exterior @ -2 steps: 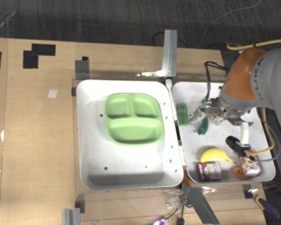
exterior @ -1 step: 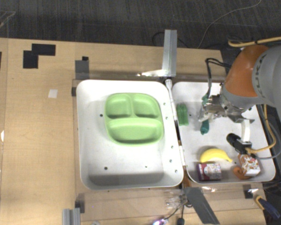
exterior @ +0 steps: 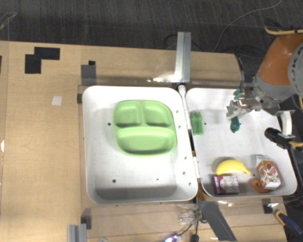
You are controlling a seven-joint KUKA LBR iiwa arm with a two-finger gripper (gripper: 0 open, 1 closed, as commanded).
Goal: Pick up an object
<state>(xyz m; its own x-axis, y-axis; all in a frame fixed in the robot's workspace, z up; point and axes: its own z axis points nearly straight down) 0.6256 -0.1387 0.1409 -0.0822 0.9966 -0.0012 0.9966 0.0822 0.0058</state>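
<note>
My gripper (exterior: 236,116) hangs high in the right bin (exterior: 212,140); its state I cannot tell. The banana (exterior: 231,167) lies below it, near the front wall. I should descend straight over its middle.

I see a yellow banana (exterior: 233,167), a dark can (exterior: 225,184) on its side, and an orange-white packet (exterior: 266,175) clustered at the right bin's (exterior: 212,140) front; a green block (exterior: 196,123) lies by its left wall.
</note>
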